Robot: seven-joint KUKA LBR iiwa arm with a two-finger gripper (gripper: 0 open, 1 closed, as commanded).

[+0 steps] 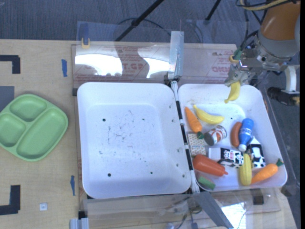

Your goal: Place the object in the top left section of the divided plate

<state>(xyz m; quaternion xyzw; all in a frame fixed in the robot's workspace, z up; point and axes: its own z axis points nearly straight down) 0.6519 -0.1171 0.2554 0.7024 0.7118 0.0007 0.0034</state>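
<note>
Banana [233,91], small and yellow, hangs upright from the gripper [237,79] in the upper right of the frame, its top pinched between the closed-in fingers and its lower end above the far corner of the right bin [271,123]. Grey arm with orange band [279,20] enters from the upper right. Right bin contents: a second yellow banana [208,115] just below and left of the held one, an orange carrot [193,119] by the bin's left wall, a small can [215,135], a blue bottle [246,133], a black-and-white carton [231,157], a corn cob [246,169] and two more orange pieces [208,165] [264,173] along the near edge. Left bin [128,137] sits beside it, centre frame. Green divided plate [31,126] lies on the wooden worktop [38,70] at the far left, well apart from the gripper and both bins.
</note>
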